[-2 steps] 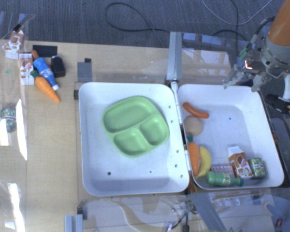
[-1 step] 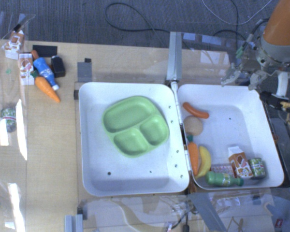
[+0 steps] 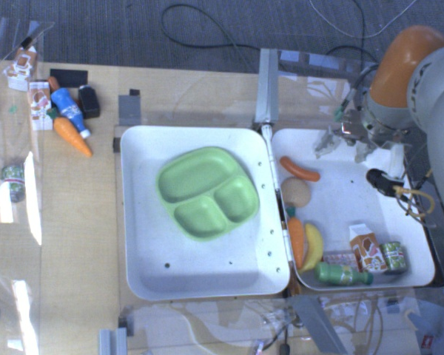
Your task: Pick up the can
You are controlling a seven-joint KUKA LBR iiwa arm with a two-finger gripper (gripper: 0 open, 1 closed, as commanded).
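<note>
The can is small and green with a silver top. It stands in the right bin near the front right corner, beside a small carton. My gripper hovers over the back of the right bin, well behind the can. Its two fingers are spread apart, open, with nothing between them.
The right bin also holds a sausage, a beige ball, a carrot, a banana and a green bottle. A green divided plate lies in the left bin. Loose toys and another small can sit on the bench at left.
</note>
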